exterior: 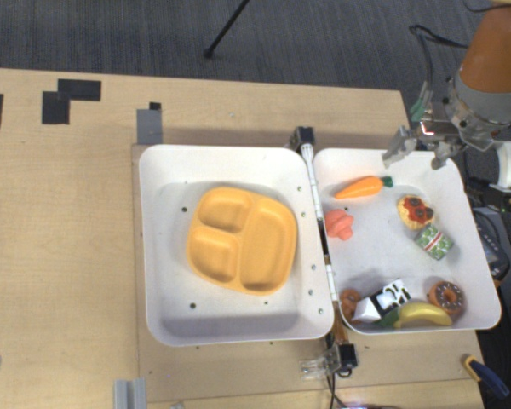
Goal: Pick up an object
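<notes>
Bins [166, 228]: white. Divided tray [241, 239]: yellow-orange. Carrot [358, 188]: orange, green tip. Banana [423, 315]: yellow. Doughnut [448, 296]: brown, pink-speckled. Chunk [339, 224] at carrot's 7 o'clock: salmon-pink. Desk [60, 254]: pale wood.

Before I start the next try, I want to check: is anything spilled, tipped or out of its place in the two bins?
Nothing stands out. The yellow tray lies flat in the left bin, and the toy foods, such as the carrot and banana, lie within the right bin.

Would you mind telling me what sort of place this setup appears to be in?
Most likely a robotics lab bench for pick-up trials: a wooden bench bearing two white bins, toy food such as a carrot and banana, and a gripper above the right bin's far edge.
</notes>
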